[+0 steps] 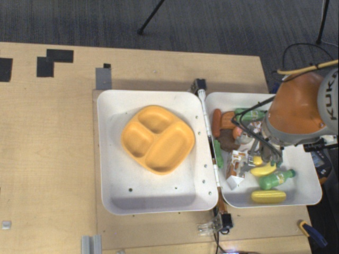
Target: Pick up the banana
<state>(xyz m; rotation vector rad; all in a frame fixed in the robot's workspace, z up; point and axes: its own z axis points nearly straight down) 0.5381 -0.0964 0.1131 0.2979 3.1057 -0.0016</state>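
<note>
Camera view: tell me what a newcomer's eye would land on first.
The orange divided plate sits alone in the left bin. On the right, the arm with its orange band hangs over the right bin, above a clutter that includes a banana, a green bottle and a yellow piece near the front wall.

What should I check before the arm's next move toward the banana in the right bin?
1. Banana in plain view in the right bin: ok.
2. Gripper over that bin, close to the banana: ok.
3. Banana free of neighbours: not ok, the green bottle lies against it.
4. No lookalike nearby: not ok, another yellow item lies close.
5. Orange plate out of the way: ok.
</note>
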